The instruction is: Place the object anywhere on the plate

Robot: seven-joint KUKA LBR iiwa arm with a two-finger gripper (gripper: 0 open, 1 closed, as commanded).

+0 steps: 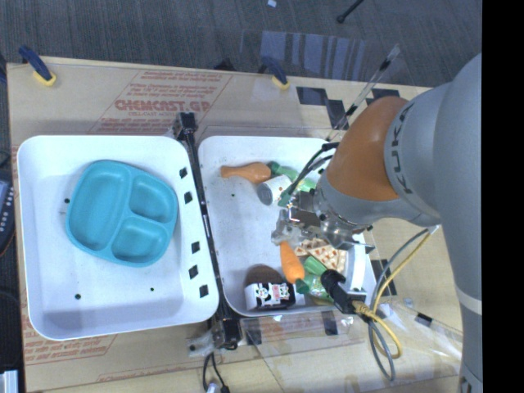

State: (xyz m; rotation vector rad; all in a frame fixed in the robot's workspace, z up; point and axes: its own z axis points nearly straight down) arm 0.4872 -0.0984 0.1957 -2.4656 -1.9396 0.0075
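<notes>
Left bin (pixel 41 244) wide open around blue plate (pixel 121 211), arm's jaws (pixel 288 229) low over cluttered right bin (pixel 237 244), their state unclear

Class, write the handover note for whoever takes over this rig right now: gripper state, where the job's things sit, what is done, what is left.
Gripper: low over the clutter in the right bin, near the carrot; whether it grips anything cannot be told from this view.
Plate: blue, three compartments, lying in the left bin, nothing on it.
Other items in the right bin: an orange drumstick-shaped toy near the top, a black-and-white carton at the bottom, a waffle-patterned piece by the carrot.
Done: nothing placed yet.
Left: secure one object, carry it across the divider, set it on the plate.
</notes>
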